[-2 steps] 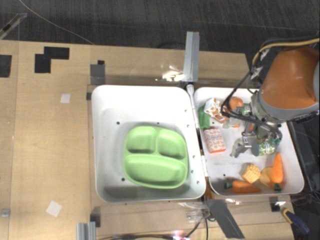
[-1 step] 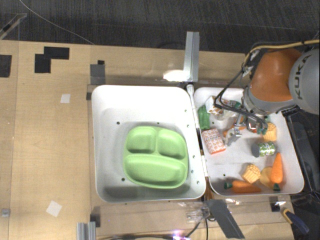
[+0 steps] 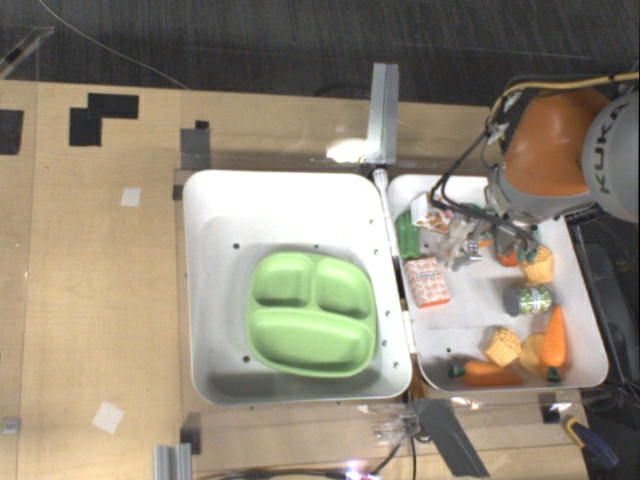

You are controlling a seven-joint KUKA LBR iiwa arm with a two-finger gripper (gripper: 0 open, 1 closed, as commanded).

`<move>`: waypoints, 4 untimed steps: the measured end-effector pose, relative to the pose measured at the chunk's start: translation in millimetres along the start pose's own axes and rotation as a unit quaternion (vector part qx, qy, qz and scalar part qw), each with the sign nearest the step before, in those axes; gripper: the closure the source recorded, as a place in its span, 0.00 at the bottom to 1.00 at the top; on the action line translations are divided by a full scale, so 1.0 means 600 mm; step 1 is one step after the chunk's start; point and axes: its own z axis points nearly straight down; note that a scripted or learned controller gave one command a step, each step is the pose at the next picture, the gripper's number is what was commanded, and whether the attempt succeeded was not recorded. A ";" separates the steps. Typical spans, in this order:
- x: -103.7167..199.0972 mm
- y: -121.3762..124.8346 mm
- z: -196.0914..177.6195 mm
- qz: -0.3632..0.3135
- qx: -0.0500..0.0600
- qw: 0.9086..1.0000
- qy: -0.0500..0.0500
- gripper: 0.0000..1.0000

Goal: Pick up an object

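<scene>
Pale wooden worktop (image 3: 90,298) with two white bins: the gripper (image 3: 470,240) hangs low in the right bin (image 3: 590,363), its grasp state indiscernible. Judged step: approach; the small red-and-white printed packet (image 3: 427,281) lies just beside it, requiring centring, then closure.

One fixed camera, high above the bench

It looks down at a slant on both bins (image 3: 200,268), from some way off; the arm (image 3: 560,148) enters from the right.

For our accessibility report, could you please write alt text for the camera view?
A grey and orange robot arm hangs its gripper over the right bin, which holds toy carrots, a patterned box and other small items. The left bin holds a green divided tray.
</scene>
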 end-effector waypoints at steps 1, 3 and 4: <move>-0.046 0.017 -0.173 0.058 0.000 0.998 0.003 1.00; -0.091 -0.015 -0.245 0.164 0.001 0.986 0.001 1.00; -0.095 -0.013 -0.268 0.162 0.001 0.987 -0.004 1.00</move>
